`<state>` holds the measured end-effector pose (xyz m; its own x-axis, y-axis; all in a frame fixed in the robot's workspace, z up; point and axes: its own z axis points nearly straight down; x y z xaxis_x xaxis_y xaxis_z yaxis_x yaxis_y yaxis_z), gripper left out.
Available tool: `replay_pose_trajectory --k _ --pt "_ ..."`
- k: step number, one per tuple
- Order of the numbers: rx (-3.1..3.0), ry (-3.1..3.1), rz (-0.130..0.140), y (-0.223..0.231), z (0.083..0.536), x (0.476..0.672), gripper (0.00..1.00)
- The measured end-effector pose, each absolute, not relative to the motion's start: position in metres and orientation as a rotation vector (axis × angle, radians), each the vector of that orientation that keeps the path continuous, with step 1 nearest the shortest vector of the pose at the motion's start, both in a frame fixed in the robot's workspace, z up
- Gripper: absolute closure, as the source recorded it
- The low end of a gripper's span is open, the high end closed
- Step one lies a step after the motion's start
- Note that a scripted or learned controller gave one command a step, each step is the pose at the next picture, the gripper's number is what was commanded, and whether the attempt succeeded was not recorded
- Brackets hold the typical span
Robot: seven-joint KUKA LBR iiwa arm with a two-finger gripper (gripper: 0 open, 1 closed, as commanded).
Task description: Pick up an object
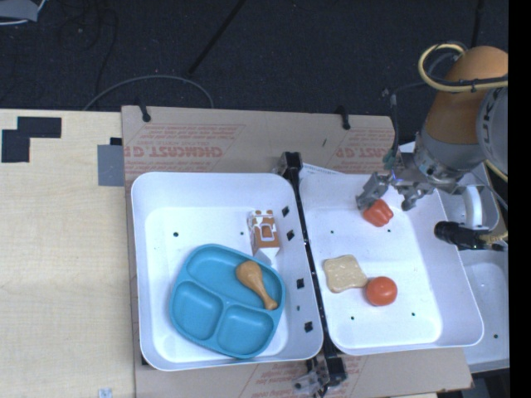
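Note:
My gripper hangs over the back of the right bin, open, its two fingers spread apart. A small red piece lies on the bin floor just below the left finger, close to it but not between the fingers. Nearer the front of the same bin lie a slice of toast and a round red tomato, side by side. The left bin holds a blue divided plate with a chicken drumstick on it, and an orange-and-white carton beside the plate.
A black divider runs between the two bins. Brown cardboard lies behind them, and a wooden benchtop stretches to the left. A black part juts over the right bin's right rim.

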<state>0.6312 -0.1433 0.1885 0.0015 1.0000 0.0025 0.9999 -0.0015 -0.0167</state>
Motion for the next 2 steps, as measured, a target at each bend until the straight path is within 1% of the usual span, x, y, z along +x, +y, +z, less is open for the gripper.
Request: replay_pose_trajectory --k 1,2 --pt "-2.219 -2.22 0.003 -0.143 0.197 0.634 0.0" --pt "-2.214 -2.221 0.006 -0.136 0.142 0.641 0.0"
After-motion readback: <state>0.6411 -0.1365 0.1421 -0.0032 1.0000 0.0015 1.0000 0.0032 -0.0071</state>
